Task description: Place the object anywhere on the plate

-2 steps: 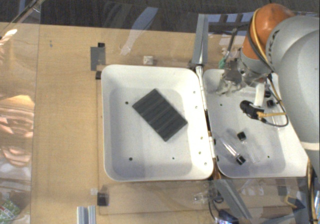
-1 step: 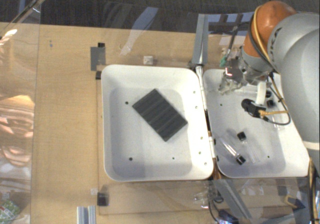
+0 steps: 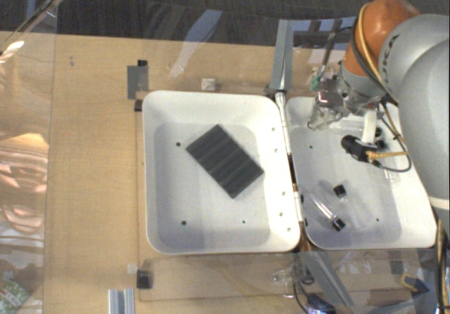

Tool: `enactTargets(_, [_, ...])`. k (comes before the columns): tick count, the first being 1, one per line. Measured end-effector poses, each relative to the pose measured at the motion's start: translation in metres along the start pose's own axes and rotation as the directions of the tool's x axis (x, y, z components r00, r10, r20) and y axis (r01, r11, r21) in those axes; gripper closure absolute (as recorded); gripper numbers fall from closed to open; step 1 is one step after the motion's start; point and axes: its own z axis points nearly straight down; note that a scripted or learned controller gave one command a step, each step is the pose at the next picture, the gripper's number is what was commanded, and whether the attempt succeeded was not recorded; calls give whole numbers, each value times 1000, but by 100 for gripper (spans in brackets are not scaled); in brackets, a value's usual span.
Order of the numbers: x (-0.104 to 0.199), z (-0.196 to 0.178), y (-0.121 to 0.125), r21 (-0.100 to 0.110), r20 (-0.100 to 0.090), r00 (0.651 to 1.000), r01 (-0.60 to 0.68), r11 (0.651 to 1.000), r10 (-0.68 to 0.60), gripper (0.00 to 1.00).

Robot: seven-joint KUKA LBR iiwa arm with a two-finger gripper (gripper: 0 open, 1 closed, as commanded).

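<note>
Probably light, stiff and slippery, the small clear tube (image 3: 329, 211) lies in the right bin (image 3: 397, 225), well apart from the dark plate (image 3: 225, 161), and is best pinched across its middle by the gripper (image 3: 322, 110), whose state I cannot tell.

left bin (image 3: 158, 165) open around dark plate (image 3: 225, 161), arm (image 3: 401, 46) crowding right bin (image 3: 415, 228) top
</note>
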Motion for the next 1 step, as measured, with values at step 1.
enactTargets(1, [2,-11,1,-3,1,1000,7,1000,-7,100])
